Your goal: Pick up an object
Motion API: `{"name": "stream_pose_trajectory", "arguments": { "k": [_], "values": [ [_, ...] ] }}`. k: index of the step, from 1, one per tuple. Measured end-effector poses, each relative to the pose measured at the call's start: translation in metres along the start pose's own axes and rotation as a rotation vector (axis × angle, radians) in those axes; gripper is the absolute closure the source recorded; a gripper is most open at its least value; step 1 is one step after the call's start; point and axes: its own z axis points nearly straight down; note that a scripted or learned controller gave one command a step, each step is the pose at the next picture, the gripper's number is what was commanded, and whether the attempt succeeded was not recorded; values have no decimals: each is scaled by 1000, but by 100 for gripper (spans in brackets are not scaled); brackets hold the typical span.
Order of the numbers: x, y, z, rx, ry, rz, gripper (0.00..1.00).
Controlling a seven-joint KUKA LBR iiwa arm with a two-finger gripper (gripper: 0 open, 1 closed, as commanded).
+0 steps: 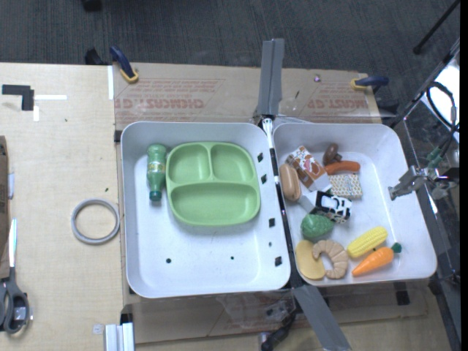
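You're at the very start: nothing's lifted yet. Your pickable toys, the carrot (376,260), corn (367,240) and croissant (330,255), sit at lower right in the right bin (406,196). The green tray (213,182) sits at centre-left in the left bin (205,265).

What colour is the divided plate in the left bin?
Light green, shown in the camera view.

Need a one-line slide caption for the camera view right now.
Green tray and bottle in the left bin; toy food heaped in the right bin.
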Motion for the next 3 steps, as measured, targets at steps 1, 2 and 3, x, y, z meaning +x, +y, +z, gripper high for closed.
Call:
{"name": "stream_pose_trajectory", "arguments": {
  "k": [1,2,3],
  "values": [
    [-14,23,9,-1,0,162,0],
    [-8,85,118,0,1,449,0],
    [77,37,176,2,1,364,0]
  ]
}}
